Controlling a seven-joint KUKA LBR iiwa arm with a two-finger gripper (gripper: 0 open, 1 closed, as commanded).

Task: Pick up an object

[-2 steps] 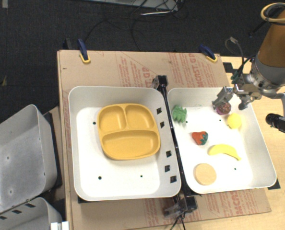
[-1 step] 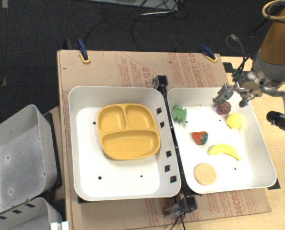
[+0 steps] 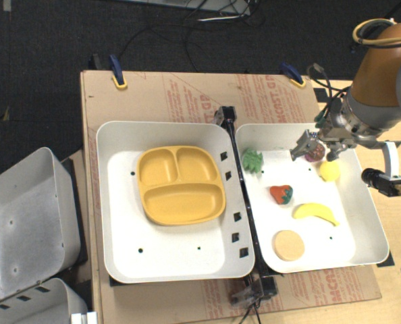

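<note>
1. Gripper (image 3: 315, 148) sits over the right bin (image 3: 362, 262), near its far edge toward the far-right corner. Between the two metal tips there is a small dark reddish-purple thing (image 3: 314, 153) — looks like a toy fruit, poss. a grape bunch, too small to say for sure.
2. Fingers (image 3: 300, 150) stand spread w/ that dark piece between them; can't tell whether they are actually pressing on it or just straddling it, or whether it rests on the bin floor.
3. Handling, judged only: prob. light hollow plastic, stiff, smooth — so it can squirt out sideways if pinched off-centre. Best hold is across its widest middle, tips low around it.
4. Other candidates in the same bin:
   - yellow lemon-like piece (image 3: 329, 172), just beside the gripper toward the right wall; round and slick, take across the short axis.
   - banana (image 3: 314, 212), mid-bin toward the near-right; curved and narrow, grip across the middle of the curve, not the ends.
   - red strawberry w/ green cap (image 3: 281, 194), centre of bin; small, tapered, grip at the fat part.
   - green leafy piece (image 3: 252, 160), by the far-left corner, close to the divider wall — little room for a tip on that side.
   - tan flat disc (image 3: 288, 244), near the front edge; lies flat, hardest to get under.
5. Left bin (image 3: 119, 248) carries a yellow divided plate (image 3: 181, 185), centred — wide and shallow, only the rim is graspable.
</note>
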